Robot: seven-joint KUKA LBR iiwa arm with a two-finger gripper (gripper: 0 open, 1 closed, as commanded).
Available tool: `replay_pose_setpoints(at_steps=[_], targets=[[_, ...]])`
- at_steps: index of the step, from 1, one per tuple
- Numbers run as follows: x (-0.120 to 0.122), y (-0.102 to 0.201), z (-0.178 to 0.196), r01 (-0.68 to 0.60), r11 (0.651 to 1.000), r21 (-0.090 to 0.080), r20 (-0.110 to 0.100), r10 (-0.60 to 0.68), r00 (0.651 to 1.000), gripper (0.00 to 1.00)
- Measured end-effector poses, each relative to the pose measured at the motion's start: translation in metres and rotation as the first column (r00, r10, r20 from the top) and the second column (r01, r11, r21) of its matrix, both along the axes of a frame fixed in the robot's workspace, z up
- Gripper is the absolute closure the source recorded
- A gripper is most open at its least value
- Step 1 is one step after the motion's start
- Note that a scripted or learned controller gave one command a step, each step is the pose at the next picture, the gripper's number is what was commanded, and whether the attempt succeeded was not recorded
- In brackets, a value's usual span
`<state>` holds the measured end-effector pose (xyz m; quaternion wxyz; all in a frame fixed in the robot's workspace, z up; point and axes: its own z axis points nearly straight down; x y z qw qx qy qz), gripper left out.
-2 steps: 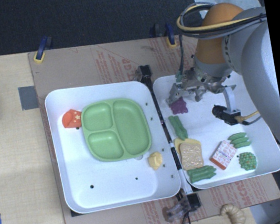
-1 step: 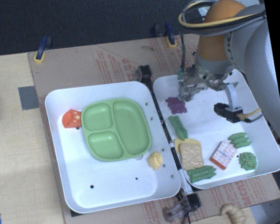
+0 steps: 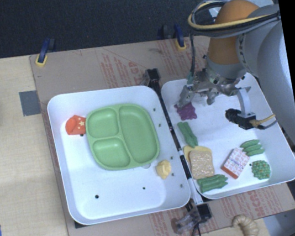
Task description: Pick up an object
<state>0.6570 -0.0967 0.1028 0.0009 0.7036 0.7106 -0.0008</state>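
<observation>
My gripper [image 3: 196, 99] hangs over the far left corner of the right bin [image 3: 277, 138], its fingers spread open with nothing between them. A purple grape cluster [image 3: 187, 112] lies just below and left of it, close to the left finger. Further toward the front lie a green pod [image 3: 187, 133], a bread slice [image 3: 201, 163] on a yellow piece, green beans [image 3: 212, 182], a red-and-white box [image 3: 235, 162], a pea pod [image 3: 251, 147] and a broccoli piece [image 3: 261, 169].
The left bin [image 3: 83, 204] holds a green divided plate [image 3: 122, 135], a red piece with a star [image 3: 75, 125] and a yellow piece [image 3: 163, 168]. A beige curled object [image 3: 245, 227] lies on the bench in front of the right bin.
</observation>
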Motion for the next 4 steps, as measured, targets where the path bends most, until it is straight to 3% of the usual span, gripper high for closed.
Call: replay_pose_setpoints(at_steps=[1, 2, 3, 4], targets=[[-0.002, -0.095, -0.011, 0.014, 1.000, -0.003, -0.002, -0.014, 1.000, 0.00], [-0.058, -0.028, 0.060, 0.002, 1.000, 0.004, -0.004, -0.002, 1.000, 0.00], [-0.082, -0.005, 0.018, 0.003, 1.000, 0.004, -0.010, -0.003, 1.000, 0.00], [-0.017, -0.013, -0.012, 0.003, 1.000, 0.002, 0.001, -0.003, 1.000, 0.00]])
